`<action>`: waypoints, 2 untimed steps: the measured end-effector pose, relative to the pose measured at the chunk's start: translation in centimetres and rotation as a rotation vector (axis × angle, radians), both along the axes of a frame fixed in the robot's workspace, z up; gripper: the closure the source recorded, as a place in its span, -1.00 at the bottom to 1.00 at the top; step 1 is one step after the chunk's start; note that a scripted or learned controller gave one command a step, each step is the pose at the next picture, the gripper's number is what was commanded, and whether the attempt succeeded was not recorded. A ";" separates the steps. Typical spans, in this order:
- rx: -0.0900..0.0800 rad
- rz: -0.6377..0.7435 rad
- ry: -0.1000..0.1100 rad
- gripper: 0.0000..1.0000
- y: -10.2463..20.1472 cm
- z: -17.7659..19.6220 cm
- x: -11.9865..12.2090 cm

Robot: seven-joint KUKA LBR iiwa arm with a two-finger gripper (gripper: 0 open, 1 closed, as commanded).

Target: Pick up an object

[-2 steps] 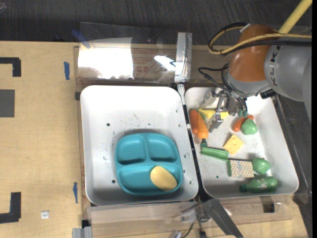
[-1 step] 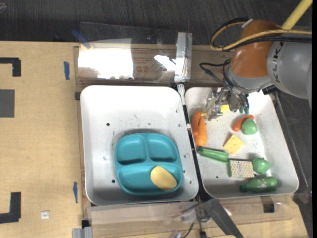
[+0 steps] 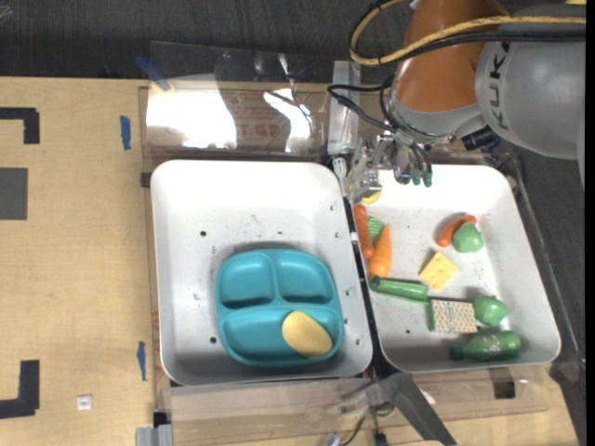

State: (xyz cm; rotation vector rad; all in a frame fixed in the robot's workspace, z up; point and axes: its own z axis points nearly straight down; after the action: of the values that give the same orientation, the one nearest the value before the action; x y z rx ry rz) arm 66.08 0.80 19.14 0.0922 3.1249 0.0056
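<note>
The gripper (image 3: 372, 170) hangs over the far-left corner of the right bin (image 3: 535, 295), beside the wall shared with the left bin (image 3: 177, 249); whether it is released or clenched, I cannot tell; a small yellow piece (image 3: 371, 195) shows just below it, contact unclear. Nearest beneath lies an orange carrot (image 3: 379, 249) with a green top, slim and tapered; past it a green cucumber (image 3: 402, 289); a yellow cheese wedge (image 3: 439, 271) sits down and right.

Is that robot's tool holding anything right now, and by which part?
It cannot be told: the tool hangs over the right white bin's back left corner, close to a small yellow piece, with no hold visible.
</note>
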 end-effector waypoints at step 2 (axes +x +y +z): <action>-0.004 0.024 0.000 1.00 -0.8 12.6 -0.7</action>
State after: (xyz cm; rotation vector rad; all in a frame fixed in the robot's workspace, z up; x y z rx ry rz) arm 65.37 0.04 31.77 0.0540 3.1262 -0.0002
